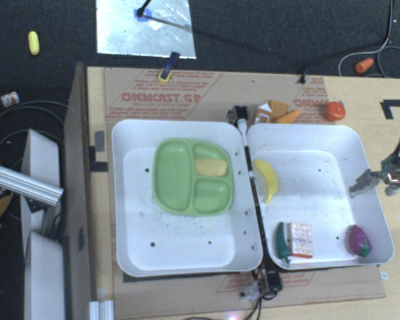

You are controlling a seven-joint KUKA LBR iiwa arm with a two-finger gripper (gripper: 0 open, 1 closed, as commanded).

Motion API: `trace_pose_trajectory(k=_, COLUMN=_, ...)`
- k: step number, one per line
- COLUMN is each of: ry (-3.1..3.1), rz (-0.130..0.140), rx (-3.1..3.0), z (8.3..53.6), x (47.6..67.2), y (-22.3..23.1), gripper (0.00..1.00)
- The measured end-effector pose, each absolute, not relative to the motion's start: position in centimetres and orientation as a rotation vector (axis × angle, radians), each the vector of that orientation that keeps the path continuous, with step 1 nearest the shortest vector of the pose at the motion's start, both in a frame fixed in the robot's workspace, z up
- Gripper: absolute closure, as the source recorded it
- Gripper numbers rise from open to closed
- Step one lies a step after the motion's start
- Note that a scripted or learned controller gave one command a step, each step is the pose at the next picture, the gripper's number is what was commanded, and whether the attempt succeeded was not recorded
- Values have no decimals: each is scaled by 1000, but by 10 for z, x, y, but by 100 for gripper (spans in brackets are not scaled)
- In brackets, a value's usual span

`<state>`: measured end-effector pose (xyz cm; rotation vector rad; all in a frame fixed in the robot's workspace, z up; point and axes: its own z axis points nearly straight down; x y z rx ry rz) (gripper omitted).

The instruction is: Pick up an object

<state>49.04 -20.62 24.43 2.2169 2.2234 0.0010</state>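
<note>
In the right bin (320,145), a yellow banana (268,179) lies at the left wall. A small white and red carton (295,239) rests by the front wall, and a purple eggplant (358,240) sits in the front right corner. My gripper (375,179) reaches in over the bin's right rim, above and behind the eggplant and well right of the banana. I see nothing held in it. The left bin (140,245) holds a green divided plate (192,177) with a yellow piece of food (211,167) in one compartment.
Behind the right bin, a red tomato (334,111) and an orange carrot (287,117) lie on the cardboard. A black divider (253,199) separates the bins. Cables hang at the far right.
</note>
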Motion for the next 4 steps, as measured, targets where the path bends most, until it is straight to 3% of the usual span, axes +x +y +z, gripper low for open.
trace_pose_trajectory(k=1, ry=2240, rz=-4, rx=2221, z=115, x=484, y=-137, gripper=0)
trace_pose_trajectory(k=2, ry=2227, rz=9, rx=2207, z=162, x=540, y=-115, gripper=0)
trace_pose_trajectory(k=3, ry=2221, rz=7, rx=2216, z=95, x=587, y=-88, gripper=0)
trace_pose_trajectory(k=4, ry=2224, rz=5, rx=2214, z=103, x=587, y=-88, gripper=100)
